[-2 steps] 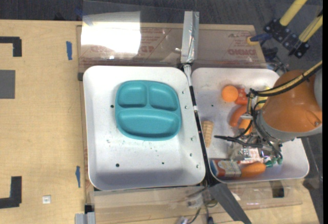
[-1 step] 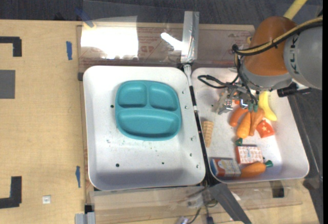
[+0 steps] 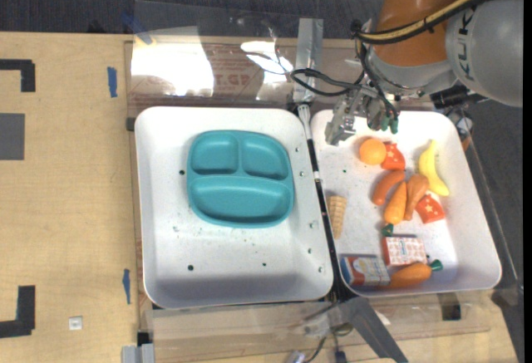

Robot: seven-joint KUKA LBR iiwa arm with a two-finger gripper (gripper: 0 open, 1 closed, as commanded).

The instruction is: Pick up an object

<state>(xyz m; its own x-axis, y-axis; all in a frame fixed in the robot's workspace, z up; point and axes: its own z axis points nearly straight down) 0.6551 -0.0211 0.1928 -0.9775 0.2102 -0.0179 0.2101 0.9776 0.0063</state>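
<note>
Camera view from above shows the grey arm reaching in from three o'clock, its claw [image 3: 359, 119] hanging over the twelve o'clock end of the right-hand shallow white bin [image 3: 478, 220]. Whether the claw is spread or pressed together I cannot tell; the metal parts blur into cables, and nothing is visibly held.

Just at five o'clock from the claw lies a small round orange ball [image 3: 371, 151], with a red strawberry-like toy [image 3: 393, 158] touching it. Further toward six o'clock sit two orange carrot-shaped toys [image 3: 396, 193], a yellow plastic banana [image 3: 432, 169] at their three o'clock side, a tan cone [image 3: 337, 213] near the bin's nine o'clock wall, and small red-and-white cartons [image 3: 403, 251] by the six o'clock rim. The left-hand white bin [image 3: 158, 253] carries a teal divided plastic plate [image 3: 241, 177].

To my eye, the ball is the nearest candidate. The claw would do well to centre over it before descending, straddle it evenly, and stay clear of the strawberry so the ball does not roll off.
</note>
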